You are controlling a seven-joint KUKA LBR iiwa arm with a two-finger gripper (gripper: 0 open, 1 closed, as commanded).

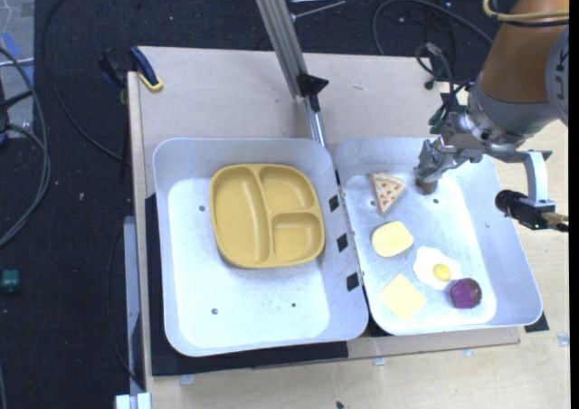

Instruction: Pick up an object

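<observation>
**A:** Start nearest you. What lay in the right bin (507, 303)?

**B:** At the near edge you had a pale yellow square slice (402, 297) and, to its right, a purple ball-like piece (465, 293). Just behind those sat a toy fried egg (438, 269), touching or almost touching the purple piece, and a yellow oval piece (392, 240) to its left.

**A:** And farther back?

**B:** A toy pizza wedge (386, 191) lay toward the far left of that bin. The claw (426, 183) hung just to its right, low over the bin floor, apart from the wedge. You couldn't have told whether it was open or closed; nothing was visible between its tips.

**A:** The left bin (181, 308)?

**B:** It carried a yellow divided plate (267, 214), lying flat near the middle. Both bins rested on the bench (226, 90).
</observation>
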